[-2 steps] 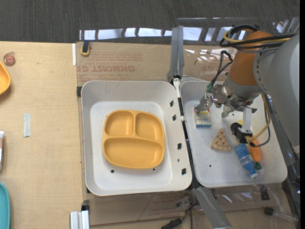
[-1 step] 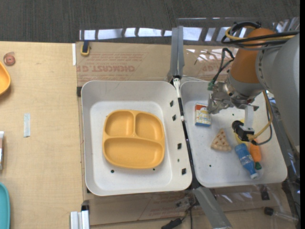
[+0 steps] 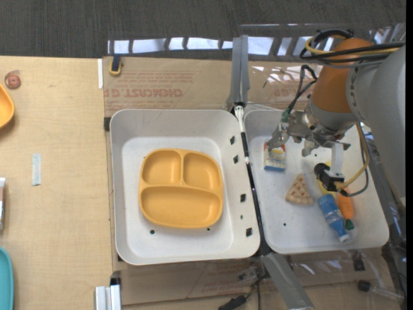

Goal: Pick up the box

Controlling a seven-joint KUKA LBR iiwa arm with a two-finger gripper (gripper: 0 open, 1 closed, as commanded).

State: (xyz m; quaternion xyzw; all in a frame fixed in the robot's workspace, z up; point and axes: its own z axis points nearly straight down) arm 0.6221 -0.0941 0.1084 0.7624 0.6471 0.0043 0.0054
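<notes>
Camera view: box (image 3: 275, 157) lies in the right bin (image 3: 371, 231), near its left wall; gripper (image 3: 280, 141) sits directly above the box, finger state cannot be determined; pizza slice (image 3: 299, 190), blue bottle (image 3: 334, 217) and carrot (image 3: 346, 207) lie to the right; yellow divided plate (image 3: 181, 188) occupies the left bin (image 3: 122, 192).

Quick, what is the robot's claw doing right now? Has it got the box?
End effector: right above the box in the right bin; open or closed, and whether it holds the box, cannot be told.
</notes>
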